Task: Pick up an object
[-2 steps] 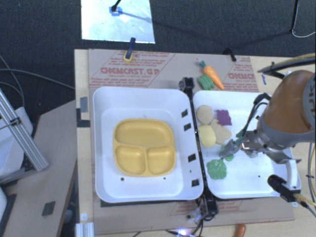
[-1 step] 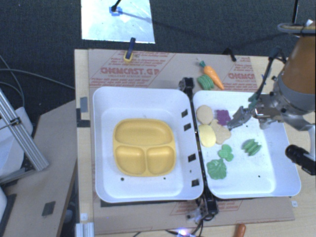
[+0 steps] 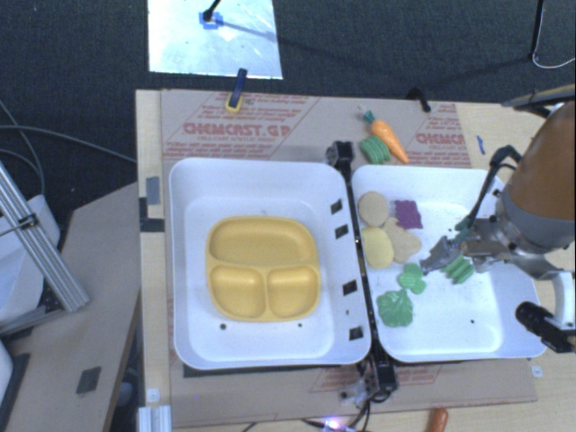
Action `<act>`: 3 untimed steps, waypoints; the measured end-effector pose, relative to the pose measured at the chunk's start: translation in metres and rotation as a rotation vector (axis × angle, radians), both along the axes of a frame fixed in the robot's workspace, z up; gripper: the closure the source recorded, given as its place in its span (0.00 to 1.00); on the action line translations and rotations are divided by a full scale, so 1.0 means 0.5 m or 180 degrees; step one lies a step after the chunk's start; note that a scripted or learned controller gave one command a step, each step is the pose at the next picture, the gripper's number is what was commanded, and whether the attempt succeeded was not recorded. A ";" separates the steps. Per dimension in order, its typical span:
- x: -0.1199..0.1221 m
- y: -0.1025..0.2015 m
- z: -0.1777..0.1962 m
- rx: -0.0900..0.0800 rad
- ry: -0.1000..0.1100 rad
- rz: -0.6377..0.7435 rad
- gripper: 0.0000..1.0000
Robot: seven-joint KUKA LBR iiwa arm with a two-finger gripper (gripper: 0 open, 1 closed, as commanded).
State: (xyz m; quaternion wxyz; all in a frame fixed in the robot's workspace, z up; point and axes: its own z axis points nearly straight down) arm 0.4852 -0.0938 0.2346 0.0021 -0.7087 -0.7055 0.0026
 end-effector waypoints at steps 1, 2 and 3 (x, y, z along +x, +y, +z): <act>0.000 -0.056 -0.313 0.0002 -0.0007 0.0007 0.00; 0.108 0.105 -0.087 0.0006 -0.0068 0.0059 0.00; 0.025 0.012 -0.265 0.0003 0.0000 0.0003 0.00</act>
